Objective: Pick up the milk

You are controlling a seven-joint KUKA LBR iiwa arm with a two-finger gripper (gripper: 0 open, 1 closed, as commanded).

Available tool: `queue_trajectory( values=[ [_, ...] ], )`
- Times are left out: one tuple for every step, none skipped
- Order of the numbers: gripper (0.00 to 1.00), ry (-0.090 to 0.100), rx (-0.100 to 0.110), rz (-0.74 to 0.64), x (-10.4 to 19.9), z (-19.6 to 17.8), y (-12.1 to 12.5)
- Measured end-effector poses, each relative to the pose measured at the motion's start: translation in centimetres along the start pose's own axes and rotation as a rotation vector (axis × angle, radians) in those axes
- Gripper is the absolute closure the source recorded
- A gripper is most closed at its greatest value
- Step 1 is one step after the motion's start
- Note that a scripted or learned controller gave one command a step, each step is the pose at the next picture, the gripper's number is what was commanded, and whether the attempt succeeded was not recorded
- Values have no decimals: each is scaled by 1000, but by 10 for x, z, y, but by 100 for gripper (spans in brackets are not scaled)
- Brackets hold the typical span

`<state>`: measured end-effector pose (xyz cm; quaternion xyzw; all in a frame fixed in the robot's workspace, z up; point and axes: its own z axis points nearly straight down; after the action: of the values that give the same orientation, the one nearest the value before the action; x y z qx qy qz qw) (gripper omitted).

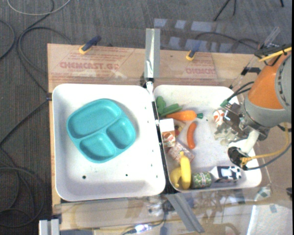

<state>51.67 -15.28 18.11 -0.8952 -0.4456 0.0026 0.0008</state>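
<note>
From the overhead camera, the small white-and-red milk carton (167, 130) lay against the left wall of the right-hand white bin (206, 92), its long axis running toward the bench's near edge. The gripper (229, 126) hovered at the bin's right side, so the carton lay to its left, across the bin; whether it was clenched could not be told. One carton, one orange carrot (182, 115), one yellow banana (184, 172), one teal divided plate (102, 129).

Readable text: red "CHEMCAST" print on the brown protective sheet (95, 65) at 11 o'clock, behind the left bin. Fainter red lettering at 1 o'clock on same sheet, illegible. Milk carton (167, 133) print too small.
</note>
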Motion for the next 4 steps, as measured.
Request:
queue_trajectory(
  values=[
    [100, 2, 2, -83, -52, 82, 8],
    [100, 2, 0, -376, 5, -7, -28],
    [100, 4, -20, -570, 22, 80, -51],
    [100, 1, 0, -754, 44, -1, -76]
  ],
)
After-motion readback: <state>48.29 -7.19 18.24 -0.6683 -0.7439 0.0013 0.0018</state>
